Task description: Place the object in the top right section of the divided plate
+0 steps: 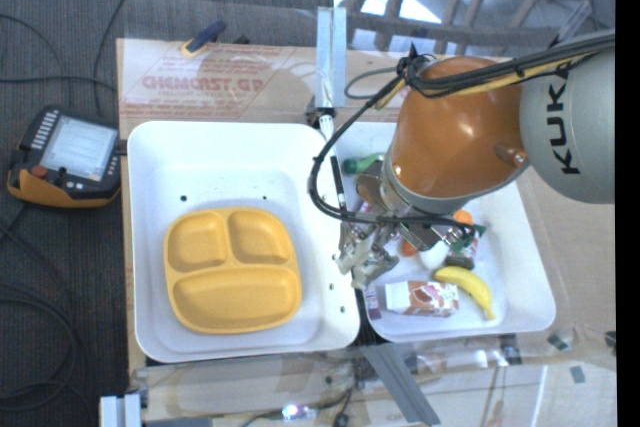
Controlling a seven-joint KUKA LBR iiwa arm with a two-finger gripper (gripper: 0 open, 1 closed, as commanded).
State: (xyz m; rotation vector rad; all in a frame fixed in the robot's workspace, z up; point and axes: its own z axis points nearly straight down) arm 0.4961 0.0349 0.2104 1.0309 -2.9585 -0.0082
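The grey arm [470,135] hung over the right bin [535,300]. The yellow divided plate [232,268] lay in the left bin [150,175]. The jaws' [362,260] state could not be told. A banana [470,287] rested beside a small carton [420,297].

The yellow divided plate [232,269] lies in the left bin [150,155]; the arm [455,130] hangs over the right bin [535,290].

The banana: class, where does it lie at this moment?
The banana lies in the right bin, near its front edge, just right of a white packet and below the gripper.
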